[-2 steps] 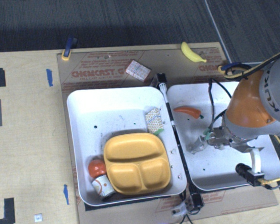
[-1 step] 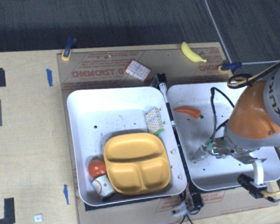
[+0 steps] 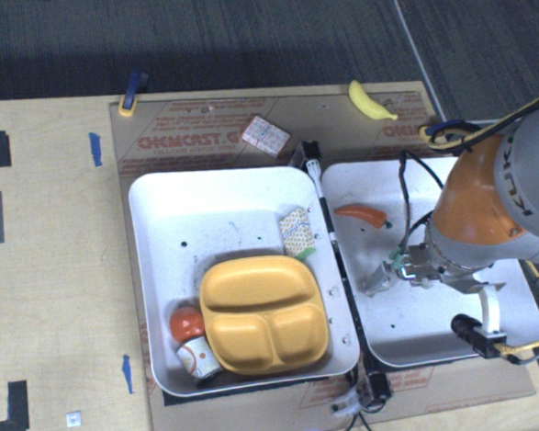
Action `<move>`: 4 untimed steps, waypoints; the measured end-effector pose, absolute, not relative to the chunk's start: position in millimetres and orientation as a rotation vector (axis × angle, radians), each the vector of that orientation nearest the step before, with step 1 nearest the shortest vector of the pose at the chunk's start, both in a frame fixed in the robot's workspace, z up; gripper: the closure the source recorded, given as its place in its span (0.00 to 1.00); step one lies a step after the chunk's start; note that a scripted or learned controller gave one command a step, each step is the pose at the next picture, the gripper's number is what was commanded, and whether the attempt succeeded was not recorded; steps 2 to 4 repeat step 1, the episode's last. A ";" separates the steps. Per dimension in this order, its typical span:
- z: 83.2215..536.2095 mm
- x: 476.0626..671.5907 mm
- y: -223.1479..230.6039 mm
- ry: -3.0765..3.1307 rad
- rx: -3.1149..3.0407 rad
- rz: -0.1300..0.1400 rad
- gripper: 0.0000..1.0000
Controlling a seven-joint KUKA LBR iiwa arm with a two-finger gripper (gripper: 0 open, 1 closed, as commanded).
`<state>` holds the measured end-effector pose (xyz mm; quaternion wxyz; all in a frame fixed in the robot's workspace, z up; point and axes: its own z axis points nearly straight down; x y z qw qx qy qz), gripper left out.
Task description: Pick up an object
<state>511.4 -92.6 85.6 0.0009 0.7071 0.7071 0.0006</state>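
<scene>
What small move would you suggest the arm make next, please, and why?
Probably shift the hand up and slightly left over the pepper. The hand sits low in the right bin with nothing visibly in it, and the pepper is the nearest object there.

Robotics lab, industrial arm (image 3: 490, 204) reaching over two white bins (image 3: 153, 264) sitting on a taped plywood worktop (image 3: 52, 271), cables trailing, grey carpet lying beyond

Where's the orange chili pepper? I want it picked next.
The orange chili pepper lies in the right bin, near its upper left corner, above and left of the tool.
</scene>
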 end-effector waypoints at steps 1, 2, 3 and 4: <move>86.0 480.7 -92.1 2.219 2.219 0.005 0.00; 86.0 480.7 -92.1 2.219 2.219 0.005 0.00; 86.0 480.7 -92.1 2.219 2.219 0.005 0.00; 86.0 480.7 -92.1 2.219 2.219 0.005 0.00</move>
